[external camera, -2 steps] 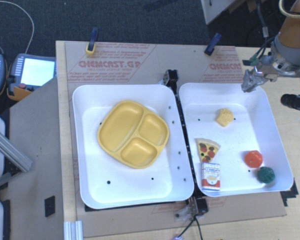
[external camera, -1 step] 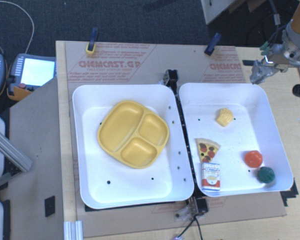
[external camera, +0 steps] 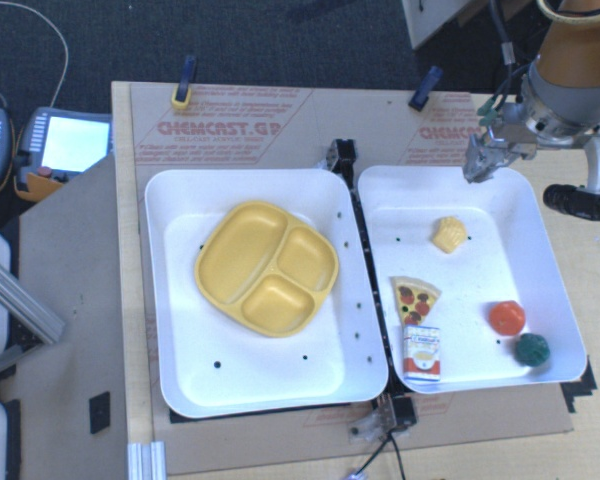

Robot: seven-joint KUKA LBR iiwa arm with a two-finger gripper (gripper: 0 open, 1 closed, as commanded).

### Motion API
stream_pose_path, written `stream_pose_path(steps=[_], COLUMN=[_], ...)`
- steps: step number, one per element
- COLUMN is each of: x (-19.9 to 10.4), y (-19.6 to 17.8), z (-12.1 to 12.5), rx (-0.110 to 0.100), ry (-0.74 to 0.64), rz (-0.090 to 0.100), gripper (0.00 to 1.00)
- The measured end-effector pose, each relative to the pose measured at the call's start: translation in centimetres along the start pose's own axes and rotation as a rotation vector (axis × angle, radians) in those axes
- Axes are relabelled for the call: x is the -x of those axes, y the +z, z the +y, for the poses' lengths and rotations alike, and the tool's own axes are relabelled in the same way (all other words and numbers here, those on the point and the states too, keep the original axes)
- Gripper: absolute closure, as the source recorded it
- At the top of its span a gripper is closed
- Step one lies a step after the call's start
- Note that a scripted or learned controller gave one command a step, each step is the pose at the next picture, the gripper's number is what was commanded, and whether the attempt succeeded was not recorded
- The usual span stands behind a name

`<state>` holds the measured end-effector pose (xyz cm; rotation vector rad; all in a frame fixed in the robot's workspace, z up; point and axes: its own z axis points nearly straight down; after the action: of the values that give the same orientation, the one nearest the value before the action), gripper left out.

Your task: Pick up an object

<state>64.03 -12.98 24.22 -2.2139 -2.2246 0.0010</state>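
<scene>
The claw [external camera: 478,171] hangs over the far rim of the right bin [external camera: 555,258], near its far right corner, and holds nothing; I cannot tell whether it is spread or pressed together, since it is small and dark against the rim. Every candidate lies nearer the camera than the claw. The closest is a pale yellow lump [external camera: 448,234], just in from the claw toward the bin's middle, standing alone with bare floor around it, which makes it the easiest reach, I judge. Farther on lie a pizza slice [external camera: 415,299] and a small carton [external camera: 423,352], touching end to end beside the bin's left wall; that crowding and the wall would hamper a grasp. Off toward the near right corner sit a red ball [external camera: 507,317] and a green ball [external camera: 531,349], close together and likely to roll. Well left of the claw, in the left bin [external camera: 170,268], a yellow tray [external camera: 267,267] lies flat and too wide to pinch easily. The pick is not yet begun.
</scene>
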Motion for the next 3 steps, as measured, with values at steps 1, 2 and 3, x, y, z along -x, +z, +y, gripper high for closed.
stream_pose_path(steps=[1,2,3], x=[-5.6,-10.6,-14.5], y=[-0.6,-1.1,-1.0], z=[-2.0,-3.8,-6.0], rx=[0.000,0.000,-0.001], ry=[-0.001,0.002,0.001], rz=[0.001,0.000,0.000], gripper=[1.00,1.00,1.00])
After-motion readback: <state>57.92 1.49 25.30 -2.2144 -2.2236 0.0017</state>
